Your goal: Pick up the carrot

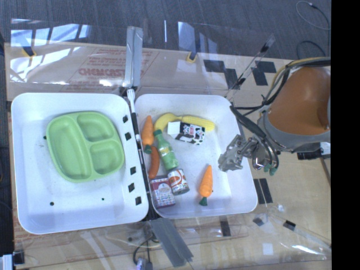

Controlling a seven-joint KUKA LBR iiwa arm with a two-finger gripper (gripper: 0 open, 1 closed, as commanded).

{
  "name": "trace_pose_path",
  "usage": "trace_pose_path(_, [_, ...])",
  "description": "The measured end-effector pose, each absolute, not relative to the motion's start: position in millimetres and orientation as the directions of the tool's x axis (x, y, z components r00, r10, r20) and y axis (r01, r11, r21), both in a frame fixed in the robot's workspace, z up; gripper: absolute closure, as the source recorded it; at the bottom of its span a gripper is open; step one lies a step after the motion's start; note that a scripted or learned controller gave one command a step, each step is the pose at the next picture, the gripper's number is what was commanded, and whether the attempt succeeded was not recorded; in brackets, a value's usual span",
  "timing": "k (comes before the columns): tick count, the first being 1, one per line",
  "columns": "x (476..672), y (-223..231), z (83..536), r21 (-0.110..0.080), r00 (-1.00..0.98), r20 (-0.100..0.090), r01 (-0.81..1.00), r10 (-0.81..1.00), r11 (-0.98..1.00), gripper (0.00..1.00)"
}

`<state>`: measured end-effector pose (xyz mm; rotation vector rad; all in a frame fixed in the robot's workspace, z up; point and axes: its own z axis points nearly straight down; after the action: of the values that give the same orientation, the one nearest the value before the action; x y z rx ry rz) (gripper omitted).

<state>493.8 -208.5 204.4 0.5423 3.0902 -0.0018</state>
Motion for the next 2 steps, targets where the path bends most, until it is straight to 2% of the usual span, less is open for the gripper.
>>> trace_pose_path(1, [493.8, -208, 204, 0.0, -0.94, -0.004, 0.34, 0.34, 0.94, 0.0])
trace_pose_path(2, [514.2, -210, 93, 0.0, -0.93, -0.004, 0.368, 0.368, 0.93, 0.0])
